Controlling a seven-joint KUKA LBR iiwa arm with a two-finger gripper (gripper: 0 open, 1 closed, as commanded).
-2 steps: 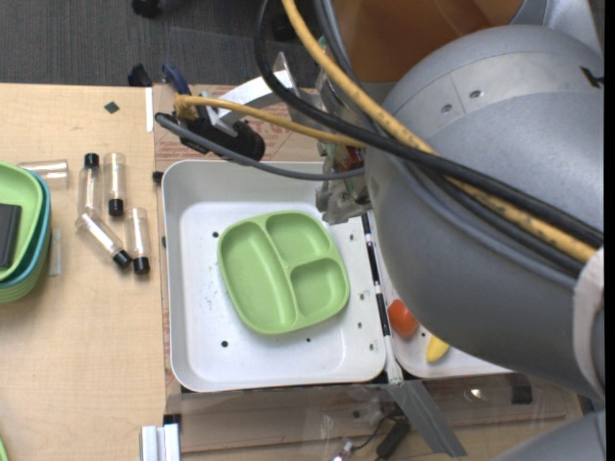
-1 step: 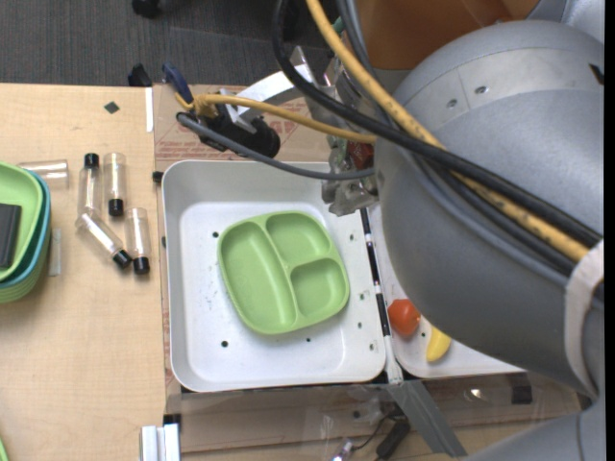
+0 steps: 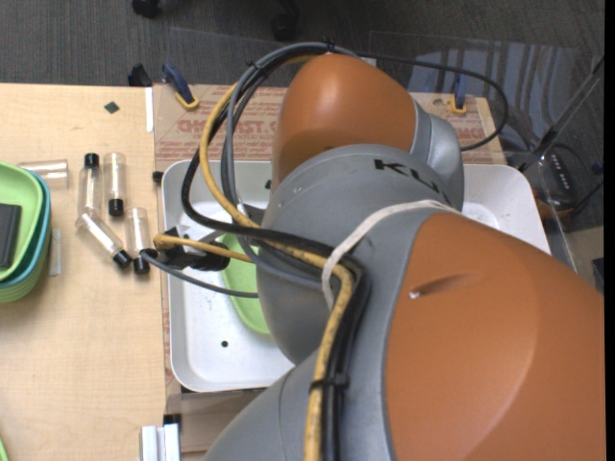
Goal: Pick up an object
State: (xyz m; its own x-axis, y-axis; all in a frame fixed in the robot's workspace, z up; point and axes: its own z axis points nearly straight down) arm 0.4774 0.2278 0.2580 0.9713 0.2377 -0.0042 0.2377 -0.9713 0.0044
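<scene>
We note the arm [image 3: 384, 257] covers most of the white bin [image 3: 192, 353]; a green object [image 3: 245, 291] lies in it, partly hidden. Gripper state: we cannot tell.

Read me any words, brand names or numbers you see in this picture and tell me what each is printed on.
"KU": black letters on the grey robot arm casing; the rest of the name is hidden by the curve of the arm.
Red printed lettering on the brown cardboard sheet behind the white plastic bin: partly covered by cables and too blurred to read.
No other text is legible.
</scene>
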